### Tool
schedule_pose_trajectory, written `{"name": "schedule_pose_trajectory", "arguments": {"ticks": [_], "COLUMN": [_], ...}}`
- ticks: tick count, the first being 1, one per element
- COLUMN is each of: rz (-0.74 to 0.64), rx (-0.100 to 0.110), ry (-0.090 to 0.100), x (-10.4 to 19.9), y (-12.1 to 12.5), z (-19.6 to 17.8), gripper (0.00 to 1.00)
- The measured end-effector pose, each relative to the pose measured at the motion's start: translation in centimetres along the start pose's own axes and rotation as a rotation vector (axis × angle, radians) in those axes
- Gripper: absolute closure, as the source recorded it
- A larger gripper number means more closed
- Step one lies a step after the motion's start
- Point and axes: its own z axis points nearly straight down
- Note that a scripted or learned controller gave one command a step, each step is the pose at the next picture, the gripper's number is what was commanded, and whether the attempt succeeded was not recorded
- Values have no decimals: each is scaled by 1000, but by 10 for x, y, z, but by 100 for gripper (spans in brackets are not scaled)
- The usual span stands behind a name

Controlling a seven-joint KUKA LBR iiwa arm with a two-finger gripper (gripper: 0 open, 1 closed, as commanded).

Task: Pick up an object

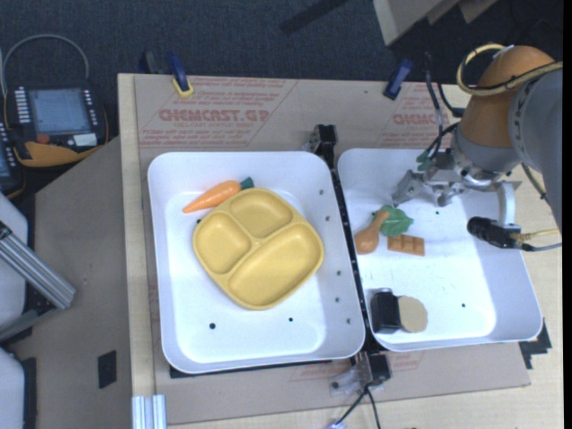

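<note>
Camera view: gripper (413, 184) hovers just above the green toy (394, 221), claw state unclear; descend straight, centring on it.

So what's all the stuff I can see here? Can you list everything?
Bins: two, white, side by side; left bin, right bin.
Divided plate: one, yellow, left bin.
Toy carrot: one, orange, beside the plate's upper-left edge.
Drumstick toy: one, tan, right bin.
Green toy: one, beside the drumstick.
Orange block: one, right bin.
Black-and-tan item: one, right bin's near edge.
Handheld controller: one, far left.
Arm: one, grey and orange; gripper above the right bin.
</note>
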Motion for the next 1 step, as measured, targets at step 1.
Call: {"name": "schedule_pose_trajectory", "arguments": {"ticks": [1], "rz": [-1], "rx": [-4], "ry": [-1], "x": [0], "y": [1], "z": [-12], "gripper": [100]}}
